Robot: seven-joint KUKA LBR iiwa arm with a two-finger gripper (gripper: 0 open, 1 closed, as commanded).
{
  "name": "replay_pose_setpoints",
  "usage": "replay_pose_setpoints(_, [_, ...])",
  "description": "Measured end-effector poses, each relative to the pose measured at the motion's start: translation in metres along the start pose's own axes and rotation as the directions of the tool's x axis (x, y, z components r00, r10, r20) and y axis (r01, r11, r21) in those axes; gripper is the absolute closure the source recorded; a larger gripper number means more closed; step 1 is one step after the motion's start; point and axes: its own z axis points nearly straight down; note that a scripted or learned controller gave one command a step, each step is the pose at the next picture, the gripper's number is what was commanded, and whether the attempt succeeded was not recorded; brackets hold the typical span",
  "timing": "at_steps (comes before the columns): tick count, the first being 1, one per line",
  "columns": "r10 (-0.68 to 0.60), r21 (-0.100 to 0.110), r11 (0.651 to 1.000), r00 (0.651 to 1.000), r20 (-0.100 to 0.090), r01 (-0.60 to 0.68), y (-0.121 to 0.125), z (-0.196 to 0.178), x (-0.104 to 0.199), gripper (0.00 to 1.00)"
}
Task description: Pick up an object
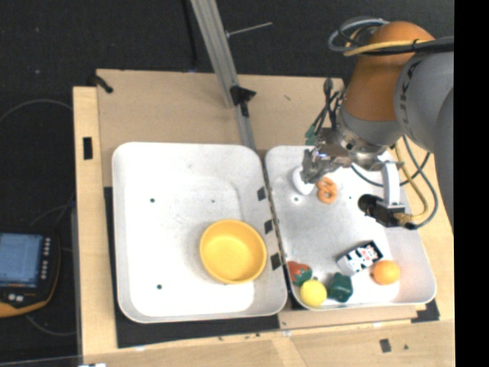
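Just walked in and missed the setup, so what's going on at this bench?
A grey and orange arm reaches into the right bin, its gripper low beside a small orange object. Near that bin's front edge lie a yellow ball, an orange ball and a black-and-white block. The left bin holds a yellow bowl.

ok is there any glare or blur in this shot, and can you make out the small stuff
Camera view: even lighting, mild glare on the white right bin; yellow bowl sharp with a soft shadow; items near the tool look small and slightly blurred; surrounding floor is dark.
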Motion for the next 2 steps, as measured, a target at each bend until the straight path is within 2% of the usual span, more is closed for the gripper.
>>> replay_pose_setpoints(1, [0.001,0.000,1.000,1.000,0.001,-0.001,0.023,0.007,0.049,1.00])
replay_pose_setpoints(2, [-0.004,-0.003,1.000,1.000,-0.002,0.004,0.041,-0.009,0.099,1.00])
